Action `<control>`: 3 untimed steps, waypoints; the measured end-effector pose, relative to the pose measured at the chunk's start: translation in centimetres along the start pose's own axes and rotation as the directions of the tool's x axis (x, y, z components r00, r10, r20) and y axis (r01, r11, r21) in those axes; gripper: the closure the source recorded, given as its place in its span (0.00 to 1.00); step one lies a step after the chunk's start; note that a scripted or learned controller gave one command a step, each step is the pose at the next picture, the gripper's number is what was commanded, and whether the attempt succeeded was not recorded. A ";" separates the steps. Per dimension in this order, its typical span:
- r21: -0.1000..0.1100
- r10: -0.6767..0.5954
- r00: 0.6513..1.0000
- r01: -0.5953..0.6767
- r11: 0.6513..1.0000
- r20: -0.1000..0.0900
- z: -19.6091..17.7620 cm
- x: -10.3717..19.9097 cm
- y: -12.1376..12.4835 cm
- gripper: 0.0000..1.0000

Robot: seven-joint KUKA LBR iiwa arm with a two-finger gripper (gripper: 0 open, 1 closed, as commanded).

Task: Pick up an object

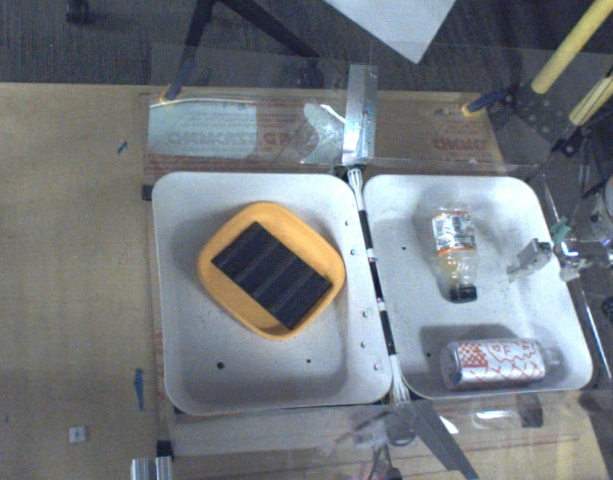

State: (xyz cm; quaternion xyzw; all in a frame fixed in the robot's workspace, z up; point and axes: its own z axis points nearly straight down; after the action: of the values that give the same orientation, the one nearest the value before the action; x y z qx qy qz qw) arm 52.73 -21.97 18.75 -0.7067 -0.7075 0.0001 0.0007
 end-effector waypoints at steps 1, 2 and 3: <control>-0.003 -0.178 0.984 0.178 0.984 0.002 7.7 4.7 2.8 0.00; -0.006 -0.142 0.990 0.142 0.990 0.004 10.0 4.4 6.1 0.00; -0.006 -0.142 0.990 0.142 0.990 0.004 9.0 4.3 6.1 1.00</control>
State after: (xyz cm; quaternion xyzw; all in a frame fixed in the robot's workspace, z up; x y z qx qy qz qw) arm 58.81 -17.66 9.79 -0.6545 -0.7561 -0.0007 -0.0028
